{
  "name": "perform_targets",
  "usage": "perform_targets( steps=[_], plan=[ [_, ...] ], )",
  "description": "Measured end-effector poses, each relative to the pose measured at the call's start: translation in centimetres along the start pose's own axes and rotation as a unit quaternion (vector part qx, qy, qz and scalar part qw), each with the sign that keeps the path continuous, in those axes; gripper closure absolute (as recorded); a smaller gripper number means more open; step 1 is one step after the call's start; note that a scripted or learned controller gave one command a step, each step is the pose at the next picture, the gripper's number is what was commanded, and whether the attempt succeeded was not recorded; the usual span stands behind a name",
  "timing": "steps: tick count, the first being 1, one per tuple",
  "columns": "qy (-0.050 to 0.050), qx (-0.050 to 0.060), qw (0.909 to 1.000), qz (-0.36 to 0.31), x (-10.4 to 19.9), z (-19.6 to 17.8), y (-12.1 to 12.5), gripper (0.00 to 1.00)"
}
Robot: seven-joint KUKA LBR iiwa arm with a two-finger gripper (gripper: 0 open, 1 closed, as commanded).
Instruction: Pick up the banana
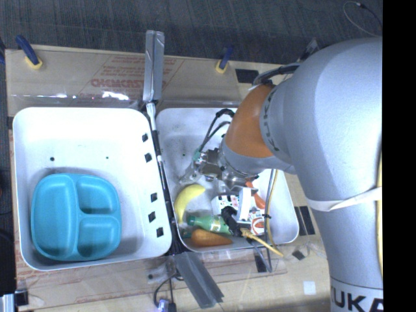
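— Presently, where is the banana?

— In the right bin, front-left part, close against the wall that divides the two bins. Nothing lies on it.

— Its relation to the gripper?

— The gripper is low in the same bin, just beside the banana on its right and slightly further back. Whether the two touch cannot be told. The wrist and its fittings cover the gripper's tip, so I cannot tell whether it is open or closed, nor whether it has hold of anything. The banana is not seen within its grasp.

— Orientation?

— Flat on the bin floor. The long axis runs at a slant, from the front-left end near the wall toward the back-right end nearest the gripper, with the curve bulging leftward.

— Surroundings?

— A green bottle lies just in front of the banana, and a carrot sits in front of that, at the front wall. The arm overhangs the bin's right half. The left bin holds a blue divided plate, well apart from the banana.
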State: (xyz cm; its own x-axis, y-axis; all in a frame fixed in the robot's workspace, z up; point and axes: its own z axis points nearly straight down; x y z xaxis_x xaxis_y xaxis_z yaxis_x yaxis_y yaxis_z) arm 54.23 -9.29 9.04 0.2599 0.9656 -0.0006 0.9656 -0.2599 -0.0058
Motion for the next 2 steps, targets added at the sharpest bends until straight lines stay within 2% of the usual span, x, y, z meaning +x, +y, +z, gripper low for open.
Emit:
perform_targets(
  steps=[2],
  plan=[
    [0.0, 0.0, 1.0, 0.001, -0.03, -0.01, 0.01, 0.0]
  ],
)
